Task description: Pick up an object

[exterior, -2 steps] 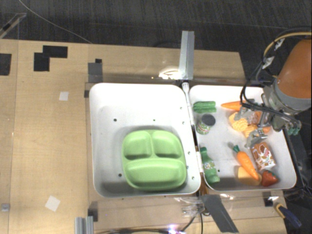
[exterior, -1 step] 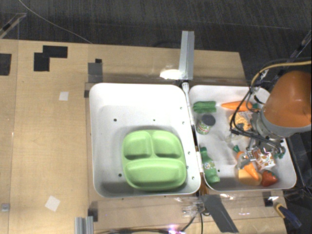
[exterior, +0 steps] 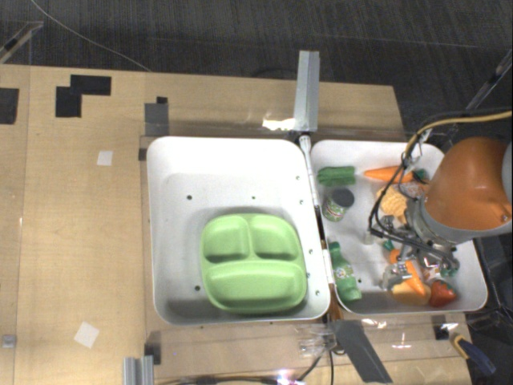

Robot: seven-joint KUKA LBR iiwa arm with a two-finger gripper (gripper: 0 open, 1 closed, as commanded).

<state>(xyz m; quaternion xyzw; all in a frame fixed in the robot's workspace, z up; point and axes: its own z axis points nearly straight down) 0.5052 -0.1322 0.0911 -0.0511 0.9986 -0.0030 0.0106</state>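
Your likeliest target is the cluster of toy food in the near right corner of the right bin: an orange-yellow piece touching a red one, packed against the wall. The gripper hangs just above it, half buried under cables and the orange wrist band. You cannot tell how the hand stands; nothing shows as held.

Farther out in that bin: a carrot and a green block by the far wall, a dark-lidded jar, a green bottle along the left wall. The left bin holds a green divided tray.

Risks, as judgement: the pieces touch, so a close may pinch two or skid off both. The wall crowds a finger. Loose cables could snag.
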